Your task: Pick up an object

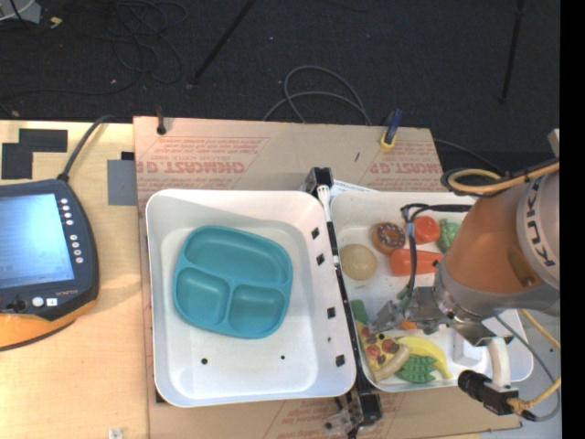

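Arm low over the right bin's toy food, nothing visibly held.

You see the gripper [402,314] down among the toys in the right bin [526,359]; whether it is released or clenched you cannot tell, since the wrist hides it. Your nearest candidates lie just below it toward the near edge: the banana [430,350], long axis running left to right and slightly downward, beside the pizza slice [388,357]. The round bun [358,262] and donut [388,236] sit farther back. The teal plate [233,280] rests in the left bin [164,337].

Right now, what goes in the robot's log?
stage: reaching | hand: low in right white bin, among toy food | teal divided plate: left bin
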